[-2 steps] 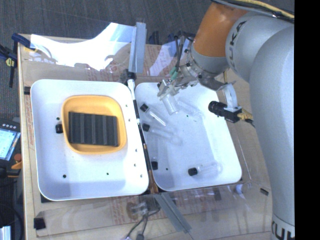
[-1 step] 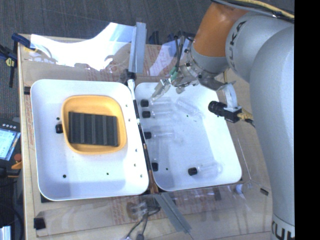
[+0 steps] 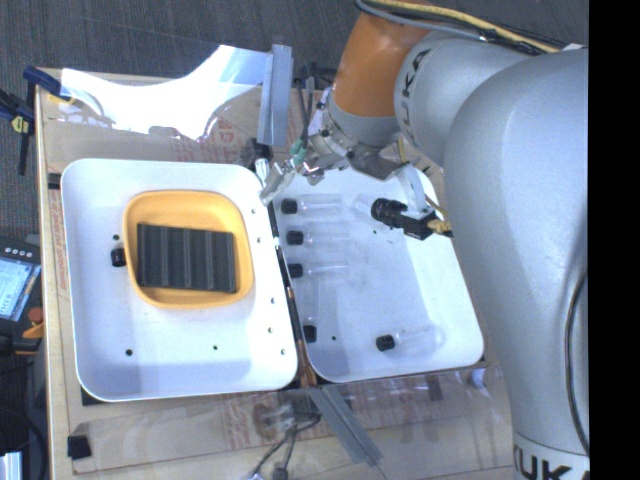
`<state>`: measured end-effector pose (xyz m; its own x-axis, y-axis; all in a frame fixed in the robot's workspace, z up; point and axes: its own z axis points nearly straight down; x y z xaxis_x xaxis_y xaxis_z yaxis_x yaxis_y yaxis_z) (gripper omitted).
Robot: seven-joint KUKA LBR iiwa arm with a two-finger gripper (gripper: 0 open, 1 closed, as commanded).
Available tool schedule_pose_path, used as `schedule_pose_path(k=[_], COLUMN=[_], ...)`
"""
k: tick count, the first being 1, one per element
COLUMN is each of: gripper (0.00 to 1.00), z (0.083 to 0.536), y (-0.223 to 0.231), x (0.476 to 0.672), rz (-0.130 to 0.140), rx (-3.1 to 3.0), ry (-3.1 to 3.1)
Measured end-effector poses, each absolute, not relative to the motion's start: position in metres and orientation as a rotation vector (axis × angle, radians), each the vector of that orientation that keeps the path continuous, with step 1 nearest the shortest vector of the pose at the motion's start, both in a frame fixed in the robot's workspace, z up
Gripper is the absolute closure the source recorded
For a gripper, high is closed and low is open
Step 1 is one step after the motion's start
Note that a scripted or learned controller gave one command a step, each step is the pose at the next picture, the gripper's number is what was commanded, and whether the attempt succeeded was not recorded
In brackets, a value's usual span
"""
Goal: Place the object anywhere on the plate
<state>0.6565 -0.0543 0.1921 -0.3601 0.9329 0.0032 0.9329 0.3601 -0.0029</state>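
The yellow plate point(image 3: 190, 243) with its dark ridged block point(image 3: 187, 258) lies in the left bin point(image 3: 160, 368). The hand point(image 3: 290, 168) hovers over the right bin's point(image 3: 400, 358) upper-left corner; its grip cannot be told.

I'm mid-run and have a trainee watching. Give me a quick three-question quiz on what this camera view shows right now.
1. True or false: the yellow plate sits in the left bin.
2. What lies on the plate? A) a dark ribbed block B) a clear bottle C) a cable
3. Fill in: the arm's hand is above the top edge of the ____ bin, near the divide between the bins.

Key
1. True.
2. A: the dark ribbed block rests across the plate's middle.
3. Right: the right bin holds several clear tubes with dark caps, one being the capped tube near its lower edge.
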Motion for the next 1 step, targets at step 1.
schedule_pose_path(k=[1], gripper=[0.0], z=[0.2044], y=[-0.0054], x=[0.6568], rz=[0.001], rx=[-1.8], ry=[-2.574])
